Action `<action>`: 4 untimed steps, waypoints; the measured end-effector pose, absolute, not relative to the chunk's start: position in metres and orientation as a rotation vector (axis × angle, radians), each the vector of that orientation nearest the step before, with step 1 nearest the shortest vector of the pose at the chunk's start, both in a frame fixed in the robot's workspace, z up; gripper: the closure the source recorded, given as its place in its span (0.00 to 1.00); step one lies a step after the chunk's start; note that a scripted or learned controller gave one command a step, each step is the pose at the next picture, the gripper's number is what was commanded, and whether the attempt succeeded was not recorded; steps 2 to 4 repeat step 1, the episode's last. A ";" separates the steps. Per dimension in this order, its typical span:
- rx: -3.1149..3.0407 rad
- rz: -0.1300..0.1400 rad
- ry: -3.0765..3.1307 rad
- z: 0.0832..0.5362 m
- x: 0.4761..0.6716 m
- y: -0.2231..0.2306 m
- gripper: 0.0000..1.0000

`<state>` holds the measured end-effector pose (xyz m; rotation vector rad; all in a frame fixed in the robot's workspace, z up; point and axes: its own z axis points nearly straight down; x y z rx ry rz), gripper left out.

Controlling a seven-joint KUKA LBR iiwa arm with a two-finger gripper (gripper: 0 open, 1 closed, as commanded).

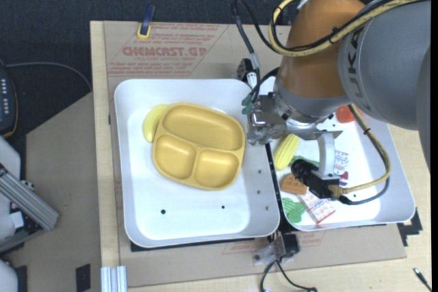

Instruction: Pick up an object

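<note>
hovering over the right bin (pixel 397 205), the arm (pixel 383 51) hides its gripper; jaw state: cannot tell.
corn cob (pixel 286 147), pale yellow and ridged, lies in that bin's left part, perhaps touching a small orange piece (pixel 294 184).

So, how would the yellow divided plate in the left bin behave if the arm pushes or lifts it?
The yellow divided plate looks like moulded plastic, so probably stiff and light for its size. It lies flat and wide on the left bin, so a push would likely slide it, not tip it. Its glossy, rounded rim may slip in a pinch.
</note>
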<state>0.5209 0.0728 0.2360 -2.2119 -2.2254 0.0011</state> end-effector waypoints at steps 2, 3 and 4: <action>-2.217 0.004 -2.221 0.231 0.504 0.079 1.00; -2.217 0.004 -2.221 0.231 0.504 0.079 1.00; -2.217 0.004 -2.221 0.231 0.504 0.079 1.00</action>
